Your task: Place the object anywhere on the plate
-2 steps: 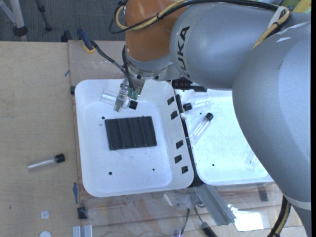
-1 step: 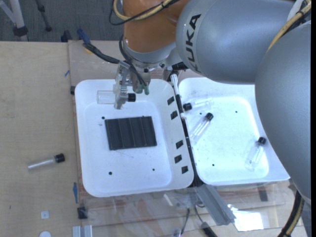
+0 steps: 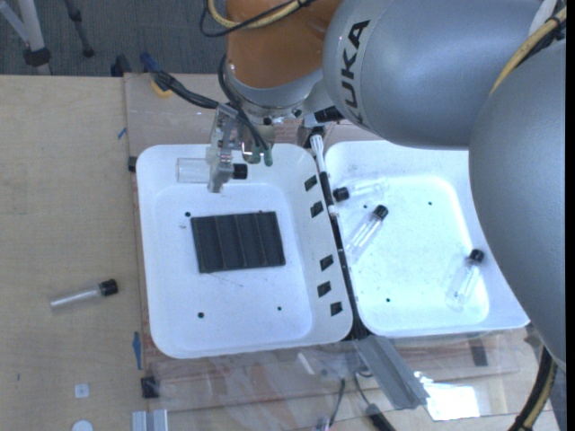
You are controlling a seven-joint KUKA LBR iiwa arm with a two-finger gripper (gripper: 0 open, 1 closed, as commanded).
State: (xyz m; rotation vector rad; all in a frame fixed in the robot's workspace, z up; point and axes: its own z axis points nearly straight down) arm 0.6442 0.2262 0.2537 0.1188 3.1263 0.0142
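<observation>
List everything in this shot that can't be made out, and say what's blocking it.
- Claw, camera view: too small and blurred to tell whether it grips the clear vial beside it.
- Right bin: its right side is covered by the grey arm.
- Vials in the right bin: clear bodies fade into the white floor.
- Plate: surface detail is blurred.

vial on bench (image 3: 83,294), 3 vials right bin (image 3: 503,317)

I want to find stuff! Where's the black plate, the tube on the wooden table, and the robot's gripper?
black plate (image 3: 240,241): camera view, middle of its ribbed top.
tube (image 3: 83,293): camera view, middle of its clear body.
gripper (image 3: 218,180): camera view, at its fingertips.
</observation>
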